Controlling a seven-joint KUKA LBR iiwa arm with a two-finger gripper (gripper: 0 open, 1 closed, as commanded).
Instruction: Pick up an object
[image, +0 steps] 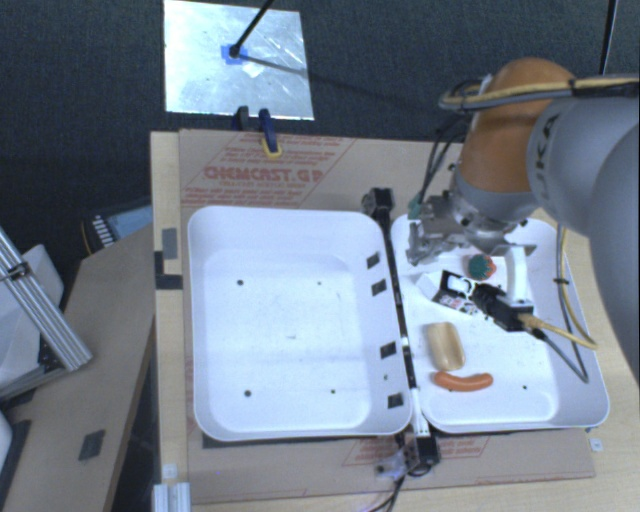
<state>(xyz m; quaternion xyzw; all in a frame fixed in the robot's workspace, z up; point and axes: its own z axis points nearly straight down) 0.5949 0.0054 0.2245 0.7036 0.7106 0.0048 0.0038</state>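
So the gripper (447, 262) was hanging over the back part of the right bin (575, 395), and honestly I couldn't tell how wide it was. Nothing visibly in its grasp. Just beside it sat a small black-and-white item (455, 292) and a little green-and-red thing (482, 266). The tan bread-roll piece (446, 345) and the orange sausage (461, 380) lay nearer the front, apart from the tool. The left bin (215, 235) was right alongside, rims touching.
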